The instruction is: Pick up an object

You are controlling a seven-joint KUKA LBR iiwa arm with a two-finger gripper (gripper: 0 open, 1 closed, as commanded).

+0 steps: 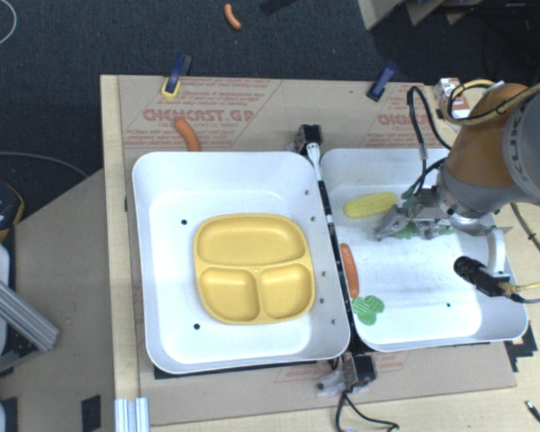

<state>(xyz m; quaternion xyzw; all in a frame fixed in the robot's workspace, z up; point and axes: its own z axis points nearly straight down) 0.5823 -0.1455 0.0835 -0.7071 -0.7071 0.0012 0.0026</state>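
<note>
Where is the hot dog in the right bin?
The hot dog lies along the right bin's left wall, just above the green lettuce piece.

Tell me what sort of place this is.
Probably a robotics lab test bench: two white bins clamped on a cardboard-covered bench, toy food such as a corn cob, and loose cables over dark carpet.

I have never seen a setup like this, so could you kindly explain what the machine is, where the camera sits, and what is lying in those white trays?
One camera looks down at a slant on a bench with two shallow white bins. The grey and orange robot arm reaches in from the right, its gripper low in the right bin, beside a yellow corn cob. That bin also has an orange sausage and a green leafy piece. The left bin holds a yellow divided plate. I cannot tell whether anything is gripped.
</note>
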